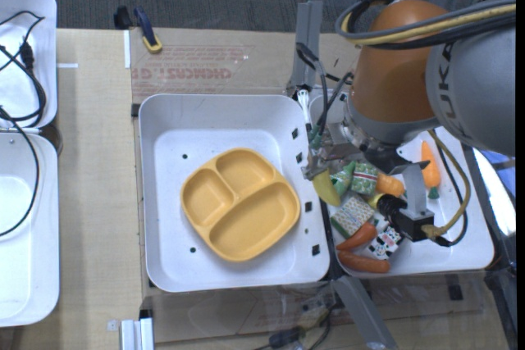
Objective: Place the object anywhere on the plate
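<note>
The arm's gripper (pixel 328 158) hangs low at the left edge of the right bin (pixel 467 254), and I cannot tell how it is set. Just right of it lies a heap of toy food (pixel 365 213), touching or nearly so. The yellow plate (pixel 239 203) sits well left, in the left bin (pixel 164 176).

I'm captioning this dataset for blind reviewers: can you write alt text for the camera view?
A grey robot arm with an orange band reaches from the right over the right white bin, crowded with small toy foods. In the left white bin lies a yellow three-compartment plastic plate with nothing on it.
</note>
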